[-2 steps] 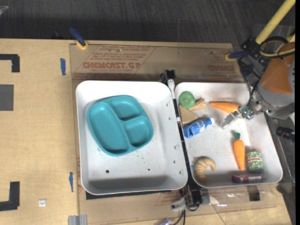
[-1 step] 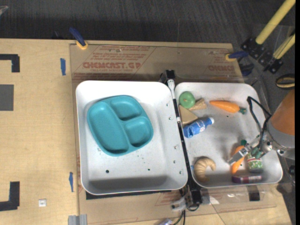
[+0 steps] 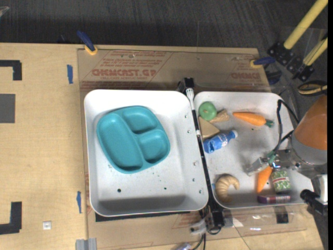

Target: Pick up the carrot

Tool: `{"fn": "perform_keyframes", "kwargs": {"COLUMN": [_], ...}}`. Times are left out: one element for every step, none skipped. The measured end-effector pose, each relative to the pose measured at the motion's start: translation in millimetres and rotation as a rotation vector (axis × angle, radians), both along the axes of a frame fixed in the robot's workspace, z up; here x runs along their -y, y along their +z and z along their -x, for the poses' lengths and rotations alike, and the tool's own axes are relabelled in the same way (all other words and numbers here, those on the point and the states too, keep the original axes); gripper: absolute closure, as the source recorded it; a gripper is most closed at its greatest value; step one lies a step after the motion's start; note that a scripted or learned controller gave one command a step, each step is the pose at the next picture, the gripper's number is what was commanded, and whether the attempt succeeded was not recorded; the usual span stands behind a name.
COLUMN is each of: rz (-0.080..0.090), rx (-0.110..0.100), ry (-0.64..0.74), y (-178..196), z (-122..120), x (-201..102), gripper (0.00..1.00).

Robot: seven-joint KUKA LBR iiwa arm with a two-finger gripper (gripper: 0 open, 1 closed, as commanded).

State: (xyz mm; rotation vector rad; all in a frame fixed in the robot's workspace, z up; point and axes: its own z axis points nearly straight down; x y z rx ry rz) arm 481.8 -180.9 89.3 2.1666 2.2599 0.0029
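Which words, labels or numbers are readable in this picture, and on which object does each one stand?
"CHEMCAST GP": red print, upside down in this view, on the brown sheet behind the bins.
Smaller red lines around it: too blurred to read.
Red print at the same sheet's right end: too blurred to read.
Label on the blue bottle: too small to read.
Labels on the small packages beside the gripper: too small to read.

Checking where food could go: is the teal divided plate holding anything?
Empty. The teal divided plate in the left white bin shows bare compartments; the food items lie in the right white bin.
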Motion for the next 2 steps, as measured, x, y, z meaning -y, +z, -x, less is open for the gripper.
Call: {"fn": "perform_keyframes", "kwargs": {"rz": [0.005, 0.006], "rx": [0.008, 0.010], "ry": [0.002, 0.005], "y": [11.8, 20.9], "z": [-2.9, -4.0], "x": [0.8, 0.3], "gripper": [1.00, 1.00]}}
